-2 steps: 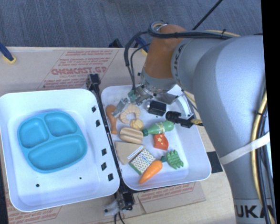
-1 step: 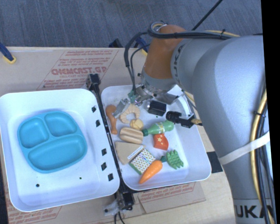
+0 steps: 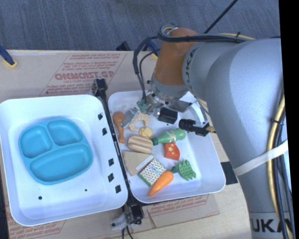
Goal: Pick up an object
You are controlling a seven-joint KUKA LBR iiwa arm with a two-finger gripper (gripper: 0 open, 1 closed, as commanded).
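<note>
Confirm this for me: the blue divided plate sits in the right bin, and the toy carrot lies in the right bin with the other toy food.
One detail is wrong. The camera view shows the blue divided plate in the left bin, not the right. The toy carrot does lie in the right bin with the other toy food.

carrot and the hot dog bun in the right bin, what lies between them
In the camera view, a tan bread slice and a checkered packet lie between the carrot and the hot dog bun.
</note>
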